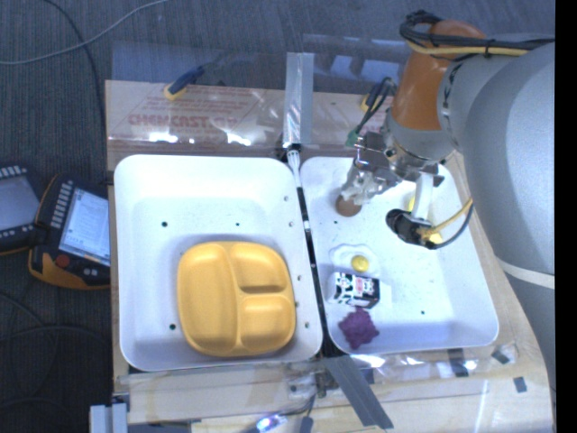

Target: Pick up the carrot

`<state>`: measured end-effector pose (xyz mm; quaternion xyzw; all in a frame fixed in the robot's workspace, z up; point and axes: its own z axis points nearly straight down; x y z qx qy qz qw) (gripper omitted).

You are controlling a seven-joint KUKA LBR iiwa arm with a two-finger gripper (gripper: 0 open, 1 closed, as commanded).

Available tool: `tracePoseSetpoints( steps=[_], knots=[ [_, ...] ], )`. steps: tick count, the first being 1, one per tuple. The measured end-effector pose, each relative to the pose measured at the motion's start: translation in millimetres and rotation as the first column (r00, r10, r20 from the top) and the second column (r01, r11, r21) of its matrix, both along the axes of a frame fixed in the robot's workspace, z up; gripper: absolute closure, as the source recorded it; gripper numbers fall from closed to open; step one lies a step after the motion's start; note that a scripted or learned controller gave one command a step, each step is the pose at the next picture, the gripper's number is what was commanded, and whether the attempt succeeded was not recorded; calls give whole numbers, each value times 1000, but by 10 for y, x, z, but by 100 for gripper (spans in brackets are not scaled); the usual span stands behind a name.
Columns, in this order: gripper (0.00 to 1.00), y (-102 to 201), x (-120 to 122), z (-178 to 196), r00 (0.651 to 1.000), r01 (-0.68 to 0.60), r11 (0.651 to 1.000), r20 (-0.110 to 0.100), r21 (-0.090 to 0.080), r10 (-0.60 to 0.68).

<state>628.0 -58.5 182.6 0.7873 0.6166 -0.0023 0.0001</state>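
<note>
Nearby, glossy moulded yellow tray (236, 298).

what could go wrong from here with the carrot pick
1. The gripper sits low at a small brown item near the right bin's far wall; it is too blurred to confirm as the carrot, so the wrong thing may be taken.
2. The fried egg toy, patterned block and purple piece lie close by and could be knocked.

Evenly lit from overhead, fairly bright. Strong glare on clear plastic sheeting (216, 120) at upper centre and along the bottom edge. Soft, faint shadows inside the white bins (144, 197). Slightly soft focus throughout; dark carpet (54, 52) dim at upper left.
</note>
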Motion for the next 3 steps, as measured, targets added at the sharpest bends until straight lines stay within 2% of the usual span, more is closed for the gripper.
tracePoseSetpoints(
  steps=[1,2,3],
  knots=[
    [100,142,403,664,902,431,902,2,-3,-431],
    [100,218,15,916,965,264,965,0,-2,-264],
    [0,224,14,913,965,263,965,0,-2,-263]
  ],
)
